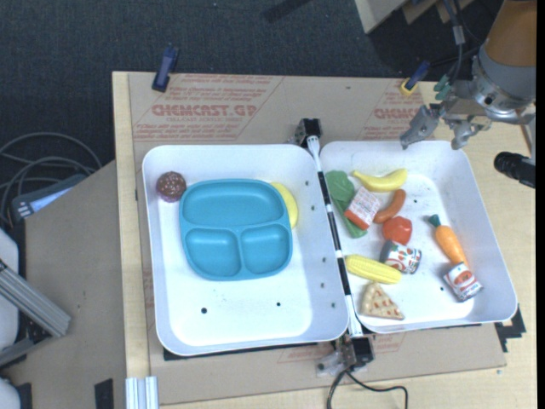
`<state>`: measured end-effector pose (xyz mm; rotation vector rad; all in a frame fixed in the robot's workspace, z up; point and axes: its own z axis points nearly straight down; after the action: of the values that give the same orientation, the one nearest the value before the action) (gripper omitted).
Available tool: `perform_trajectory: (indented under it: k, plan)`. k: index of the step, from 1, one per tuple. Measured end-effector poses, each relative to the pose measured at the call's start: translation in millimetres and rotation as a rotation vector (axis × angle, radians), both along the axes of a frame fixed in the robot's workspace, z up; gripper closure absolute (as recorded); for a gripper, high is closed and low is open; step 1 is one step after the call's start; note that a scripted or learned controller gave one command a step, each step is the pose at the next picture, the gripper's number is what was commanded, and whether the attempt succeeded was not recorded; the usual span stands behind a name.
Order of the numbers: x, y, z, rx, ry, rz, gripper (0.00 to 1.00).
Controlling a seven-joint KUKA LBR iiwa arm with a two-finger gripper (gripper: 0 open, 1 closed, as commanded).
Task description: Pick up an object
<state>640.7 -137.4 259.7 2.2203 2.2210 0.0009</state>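
Jaws [437, 131] hung spread apart with nothing between them, poised over the far rim of the right bin [490, 228], up near its back wall. Behind them the grey wrist ran off to the right, the orange band [513, 25] showing above it.

Below and a little toward the camera sat the pickings, all in that right bin: a yellow banana [381, 178] nearest the jaws, a green piece [340, 186] beside it, a red-and-white packet [362, 205], a sausage [392, 204], a red pepper [398, 229], a carrot [446, 239], two small cans [401, 256] [461, 281], a corn cob [372, 268] and a pizza slice [381, 302]. Across the divider, the left bin [170, 305] carried a blue divided tray [235, 228] and a brown ball [170, 186] in its far corner, all of it resting on the table [255, 100].

By my read, this was the approach step, nothing chosen yet. The next move would call for a shift inward over one item, the banana being the closest, then a straight descent with the jaws lined across its narrow width, clear of the packet crowding alongside.
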Motion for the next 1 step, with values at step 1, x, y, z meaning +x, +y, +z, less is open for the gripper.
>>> perform_trajectory:
  k: [1]
  plan:
    - [25.5, -12.6, -175.4, 0.0, 0.002, 0.0, 0.0]
